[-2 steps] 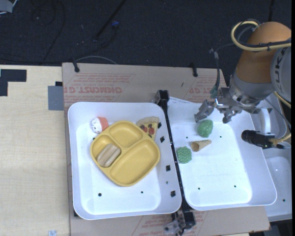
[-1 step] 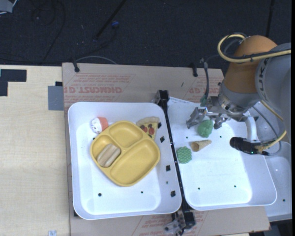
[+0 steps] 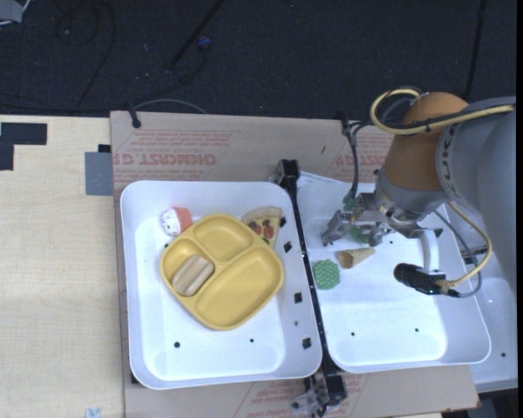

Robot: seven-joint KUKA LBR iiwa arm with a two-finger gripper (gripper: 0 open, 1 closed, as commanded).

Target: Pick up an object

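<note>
The grey arm with its orange band (image 3: 423, 142) comes in from the right and bends down over the right bin (image 3: 401, 338), with the gripper (image 3: 350, 225) low in that bin's upper left part, near the black divider (image 3: 303, 259) that runs between the two bins. Something green (image 3: 363, 230) sits right at the gripper, but whether it lies between the jaws or just under them is not clear — and whether the jaws are spread or clenched cannot be told from this slant. Just below the gripper lies a small tan cone (image 3: 356, 256), on its side, its point toward the left. A little further down and to the left rests a round green knobbly piece (image 3: 326, 274), close to the divider and apart from the cone. In the left bin (image 3: 157, 338) a yellow divided plate (image 3: 223, 270) sits tilted, with a pale oblong roll (image 3: 192, 273) in one of its small compartments. At the plate's upper left edge is a small white and orange toy (image 3: 175, 221); at its upper right edge lies a pizza slice (image 3: 263, 224). Both bins rest on cardboard (image 3: 209, 142) on the desk (image 3: 44, 259).
</note>
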